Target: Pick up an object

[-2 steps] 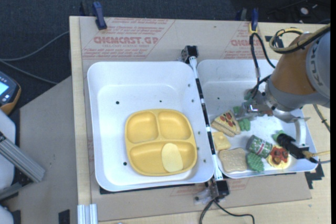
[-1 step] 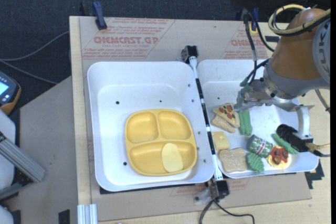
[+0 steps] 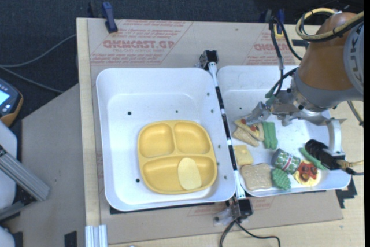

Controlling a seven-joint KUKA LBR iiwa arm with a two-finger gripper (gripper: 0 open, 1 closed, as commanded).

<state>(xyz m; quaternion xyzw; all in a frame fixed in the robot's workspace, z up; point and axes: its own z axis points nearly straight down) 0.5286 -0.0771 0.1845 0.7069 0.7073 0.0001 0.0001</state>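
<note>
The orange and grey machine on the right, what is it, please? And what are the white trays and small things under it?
It is a robot arm, seen by one camera looking down at a slant. Its task is to pick up an object. At its end sits a pincer, low over the right bin. That bin holds toy food: a sandwich, a green pickle, a cheese cube, toast and a small pizza. The left bin holds a yellow divided plate with a pale oval piece in it. Whether the pincer grips anything cannot be seen.
</note>
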